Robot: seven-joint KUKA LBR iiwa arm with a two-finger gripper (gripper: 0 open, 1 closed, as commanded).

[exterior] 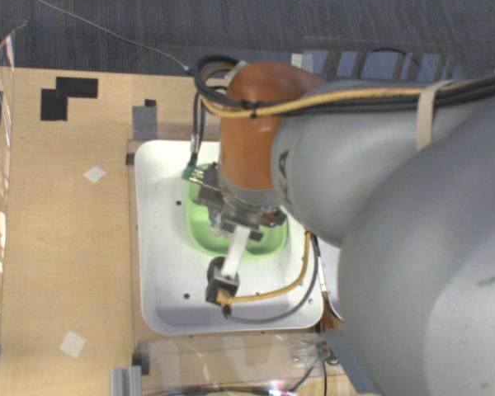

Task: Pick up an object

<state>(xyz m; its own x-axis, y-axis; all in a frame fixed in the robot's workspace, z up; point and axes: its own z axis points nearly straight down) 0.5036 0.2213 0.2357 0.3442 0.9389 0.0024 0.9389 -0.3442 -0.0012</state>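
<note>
A light green, bowl-like object (200,221) lies in the left white bin (161,246), mostly covered by the arm. The arm's orange band and grey wrist hang straight over it, so the gripper sits above or inside the green object. The wrist hides where the gripper meets the object.
The big grey arm covers the whole right side of the view, including the right bin. A yellow cable loops over the left bin's front right corner. Bare wooden bench (66,221) lies to the left, with black markers at its far edge.
</note>
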